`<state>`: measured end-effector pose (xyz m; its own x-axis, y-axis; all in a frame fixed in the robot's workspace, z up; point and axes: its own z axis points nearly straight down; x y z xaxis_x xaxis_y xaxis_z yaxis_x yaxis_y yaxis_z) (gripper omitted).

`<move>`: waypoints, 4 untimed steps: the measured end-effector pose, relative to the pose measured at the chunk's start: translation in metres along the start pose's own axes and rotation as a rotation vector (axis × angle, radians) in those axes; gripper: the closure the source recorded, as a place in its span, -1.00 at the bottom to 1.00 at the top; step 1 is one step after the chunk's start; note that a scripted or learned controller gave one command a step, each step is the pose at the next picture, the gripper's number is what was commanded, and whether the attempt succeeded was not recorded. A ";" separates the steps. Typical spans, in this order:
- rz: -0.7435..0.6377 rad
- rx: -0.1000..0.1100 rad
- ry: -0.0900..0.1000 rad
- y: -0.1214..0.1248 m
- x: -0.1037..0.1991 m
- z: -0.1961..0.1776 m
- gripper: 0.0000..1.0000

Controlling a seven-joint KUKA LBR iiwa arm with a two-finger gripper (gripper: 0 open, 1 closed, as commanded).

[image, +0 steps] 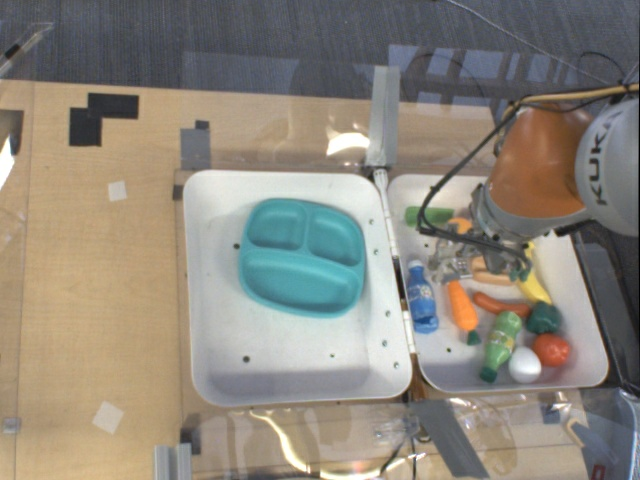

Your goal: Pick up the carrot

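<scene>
end effector [462,261] poised just above carrot [462,306] in the right bin [590,368], apparently for descent; finger state indeterminable.

Left bin [215,368]: plain white shallow plastic tray, a few small dark dots near its edges.
Sectioned plate [300,254]: teal plastic, one even shade, no pattern.
Right bin [590,363]: same plain white.
Carrot [462,306]: orange toy body, dark green stub at its near end.
Small bottle [422,296]: blue with a white label patch.
Green toy bottle [499,342]: bright green, darker at the near tip.
Egg [525,365]: white.
Tomato [552,349]: red-orange, beside the egg.
Banana [533,283]: yellow.
Arm [540,163]: orange band, grey shell with black lettering.
Bench [90,298]: pale tan wood, black blocky marks at its far left corner.
</scene>
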<state>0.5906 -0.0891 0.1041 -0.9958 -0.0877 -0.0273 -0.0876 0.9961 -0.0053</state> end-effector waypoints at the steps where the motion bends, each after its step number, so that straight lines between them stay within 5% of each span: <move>1: -0.004 0.002 -0.011 0.000 -0.004 -0.013 1.00; 2: -0.005 0.002 -0.010 0.001 -0.004 -0.013 -1.00; 3: 0.193 -0.002 0.013 -0.003 0.009 0.014 -1.00; 4: 0.188 -0.001 0.002 -0.003 0.005 0.000 1.00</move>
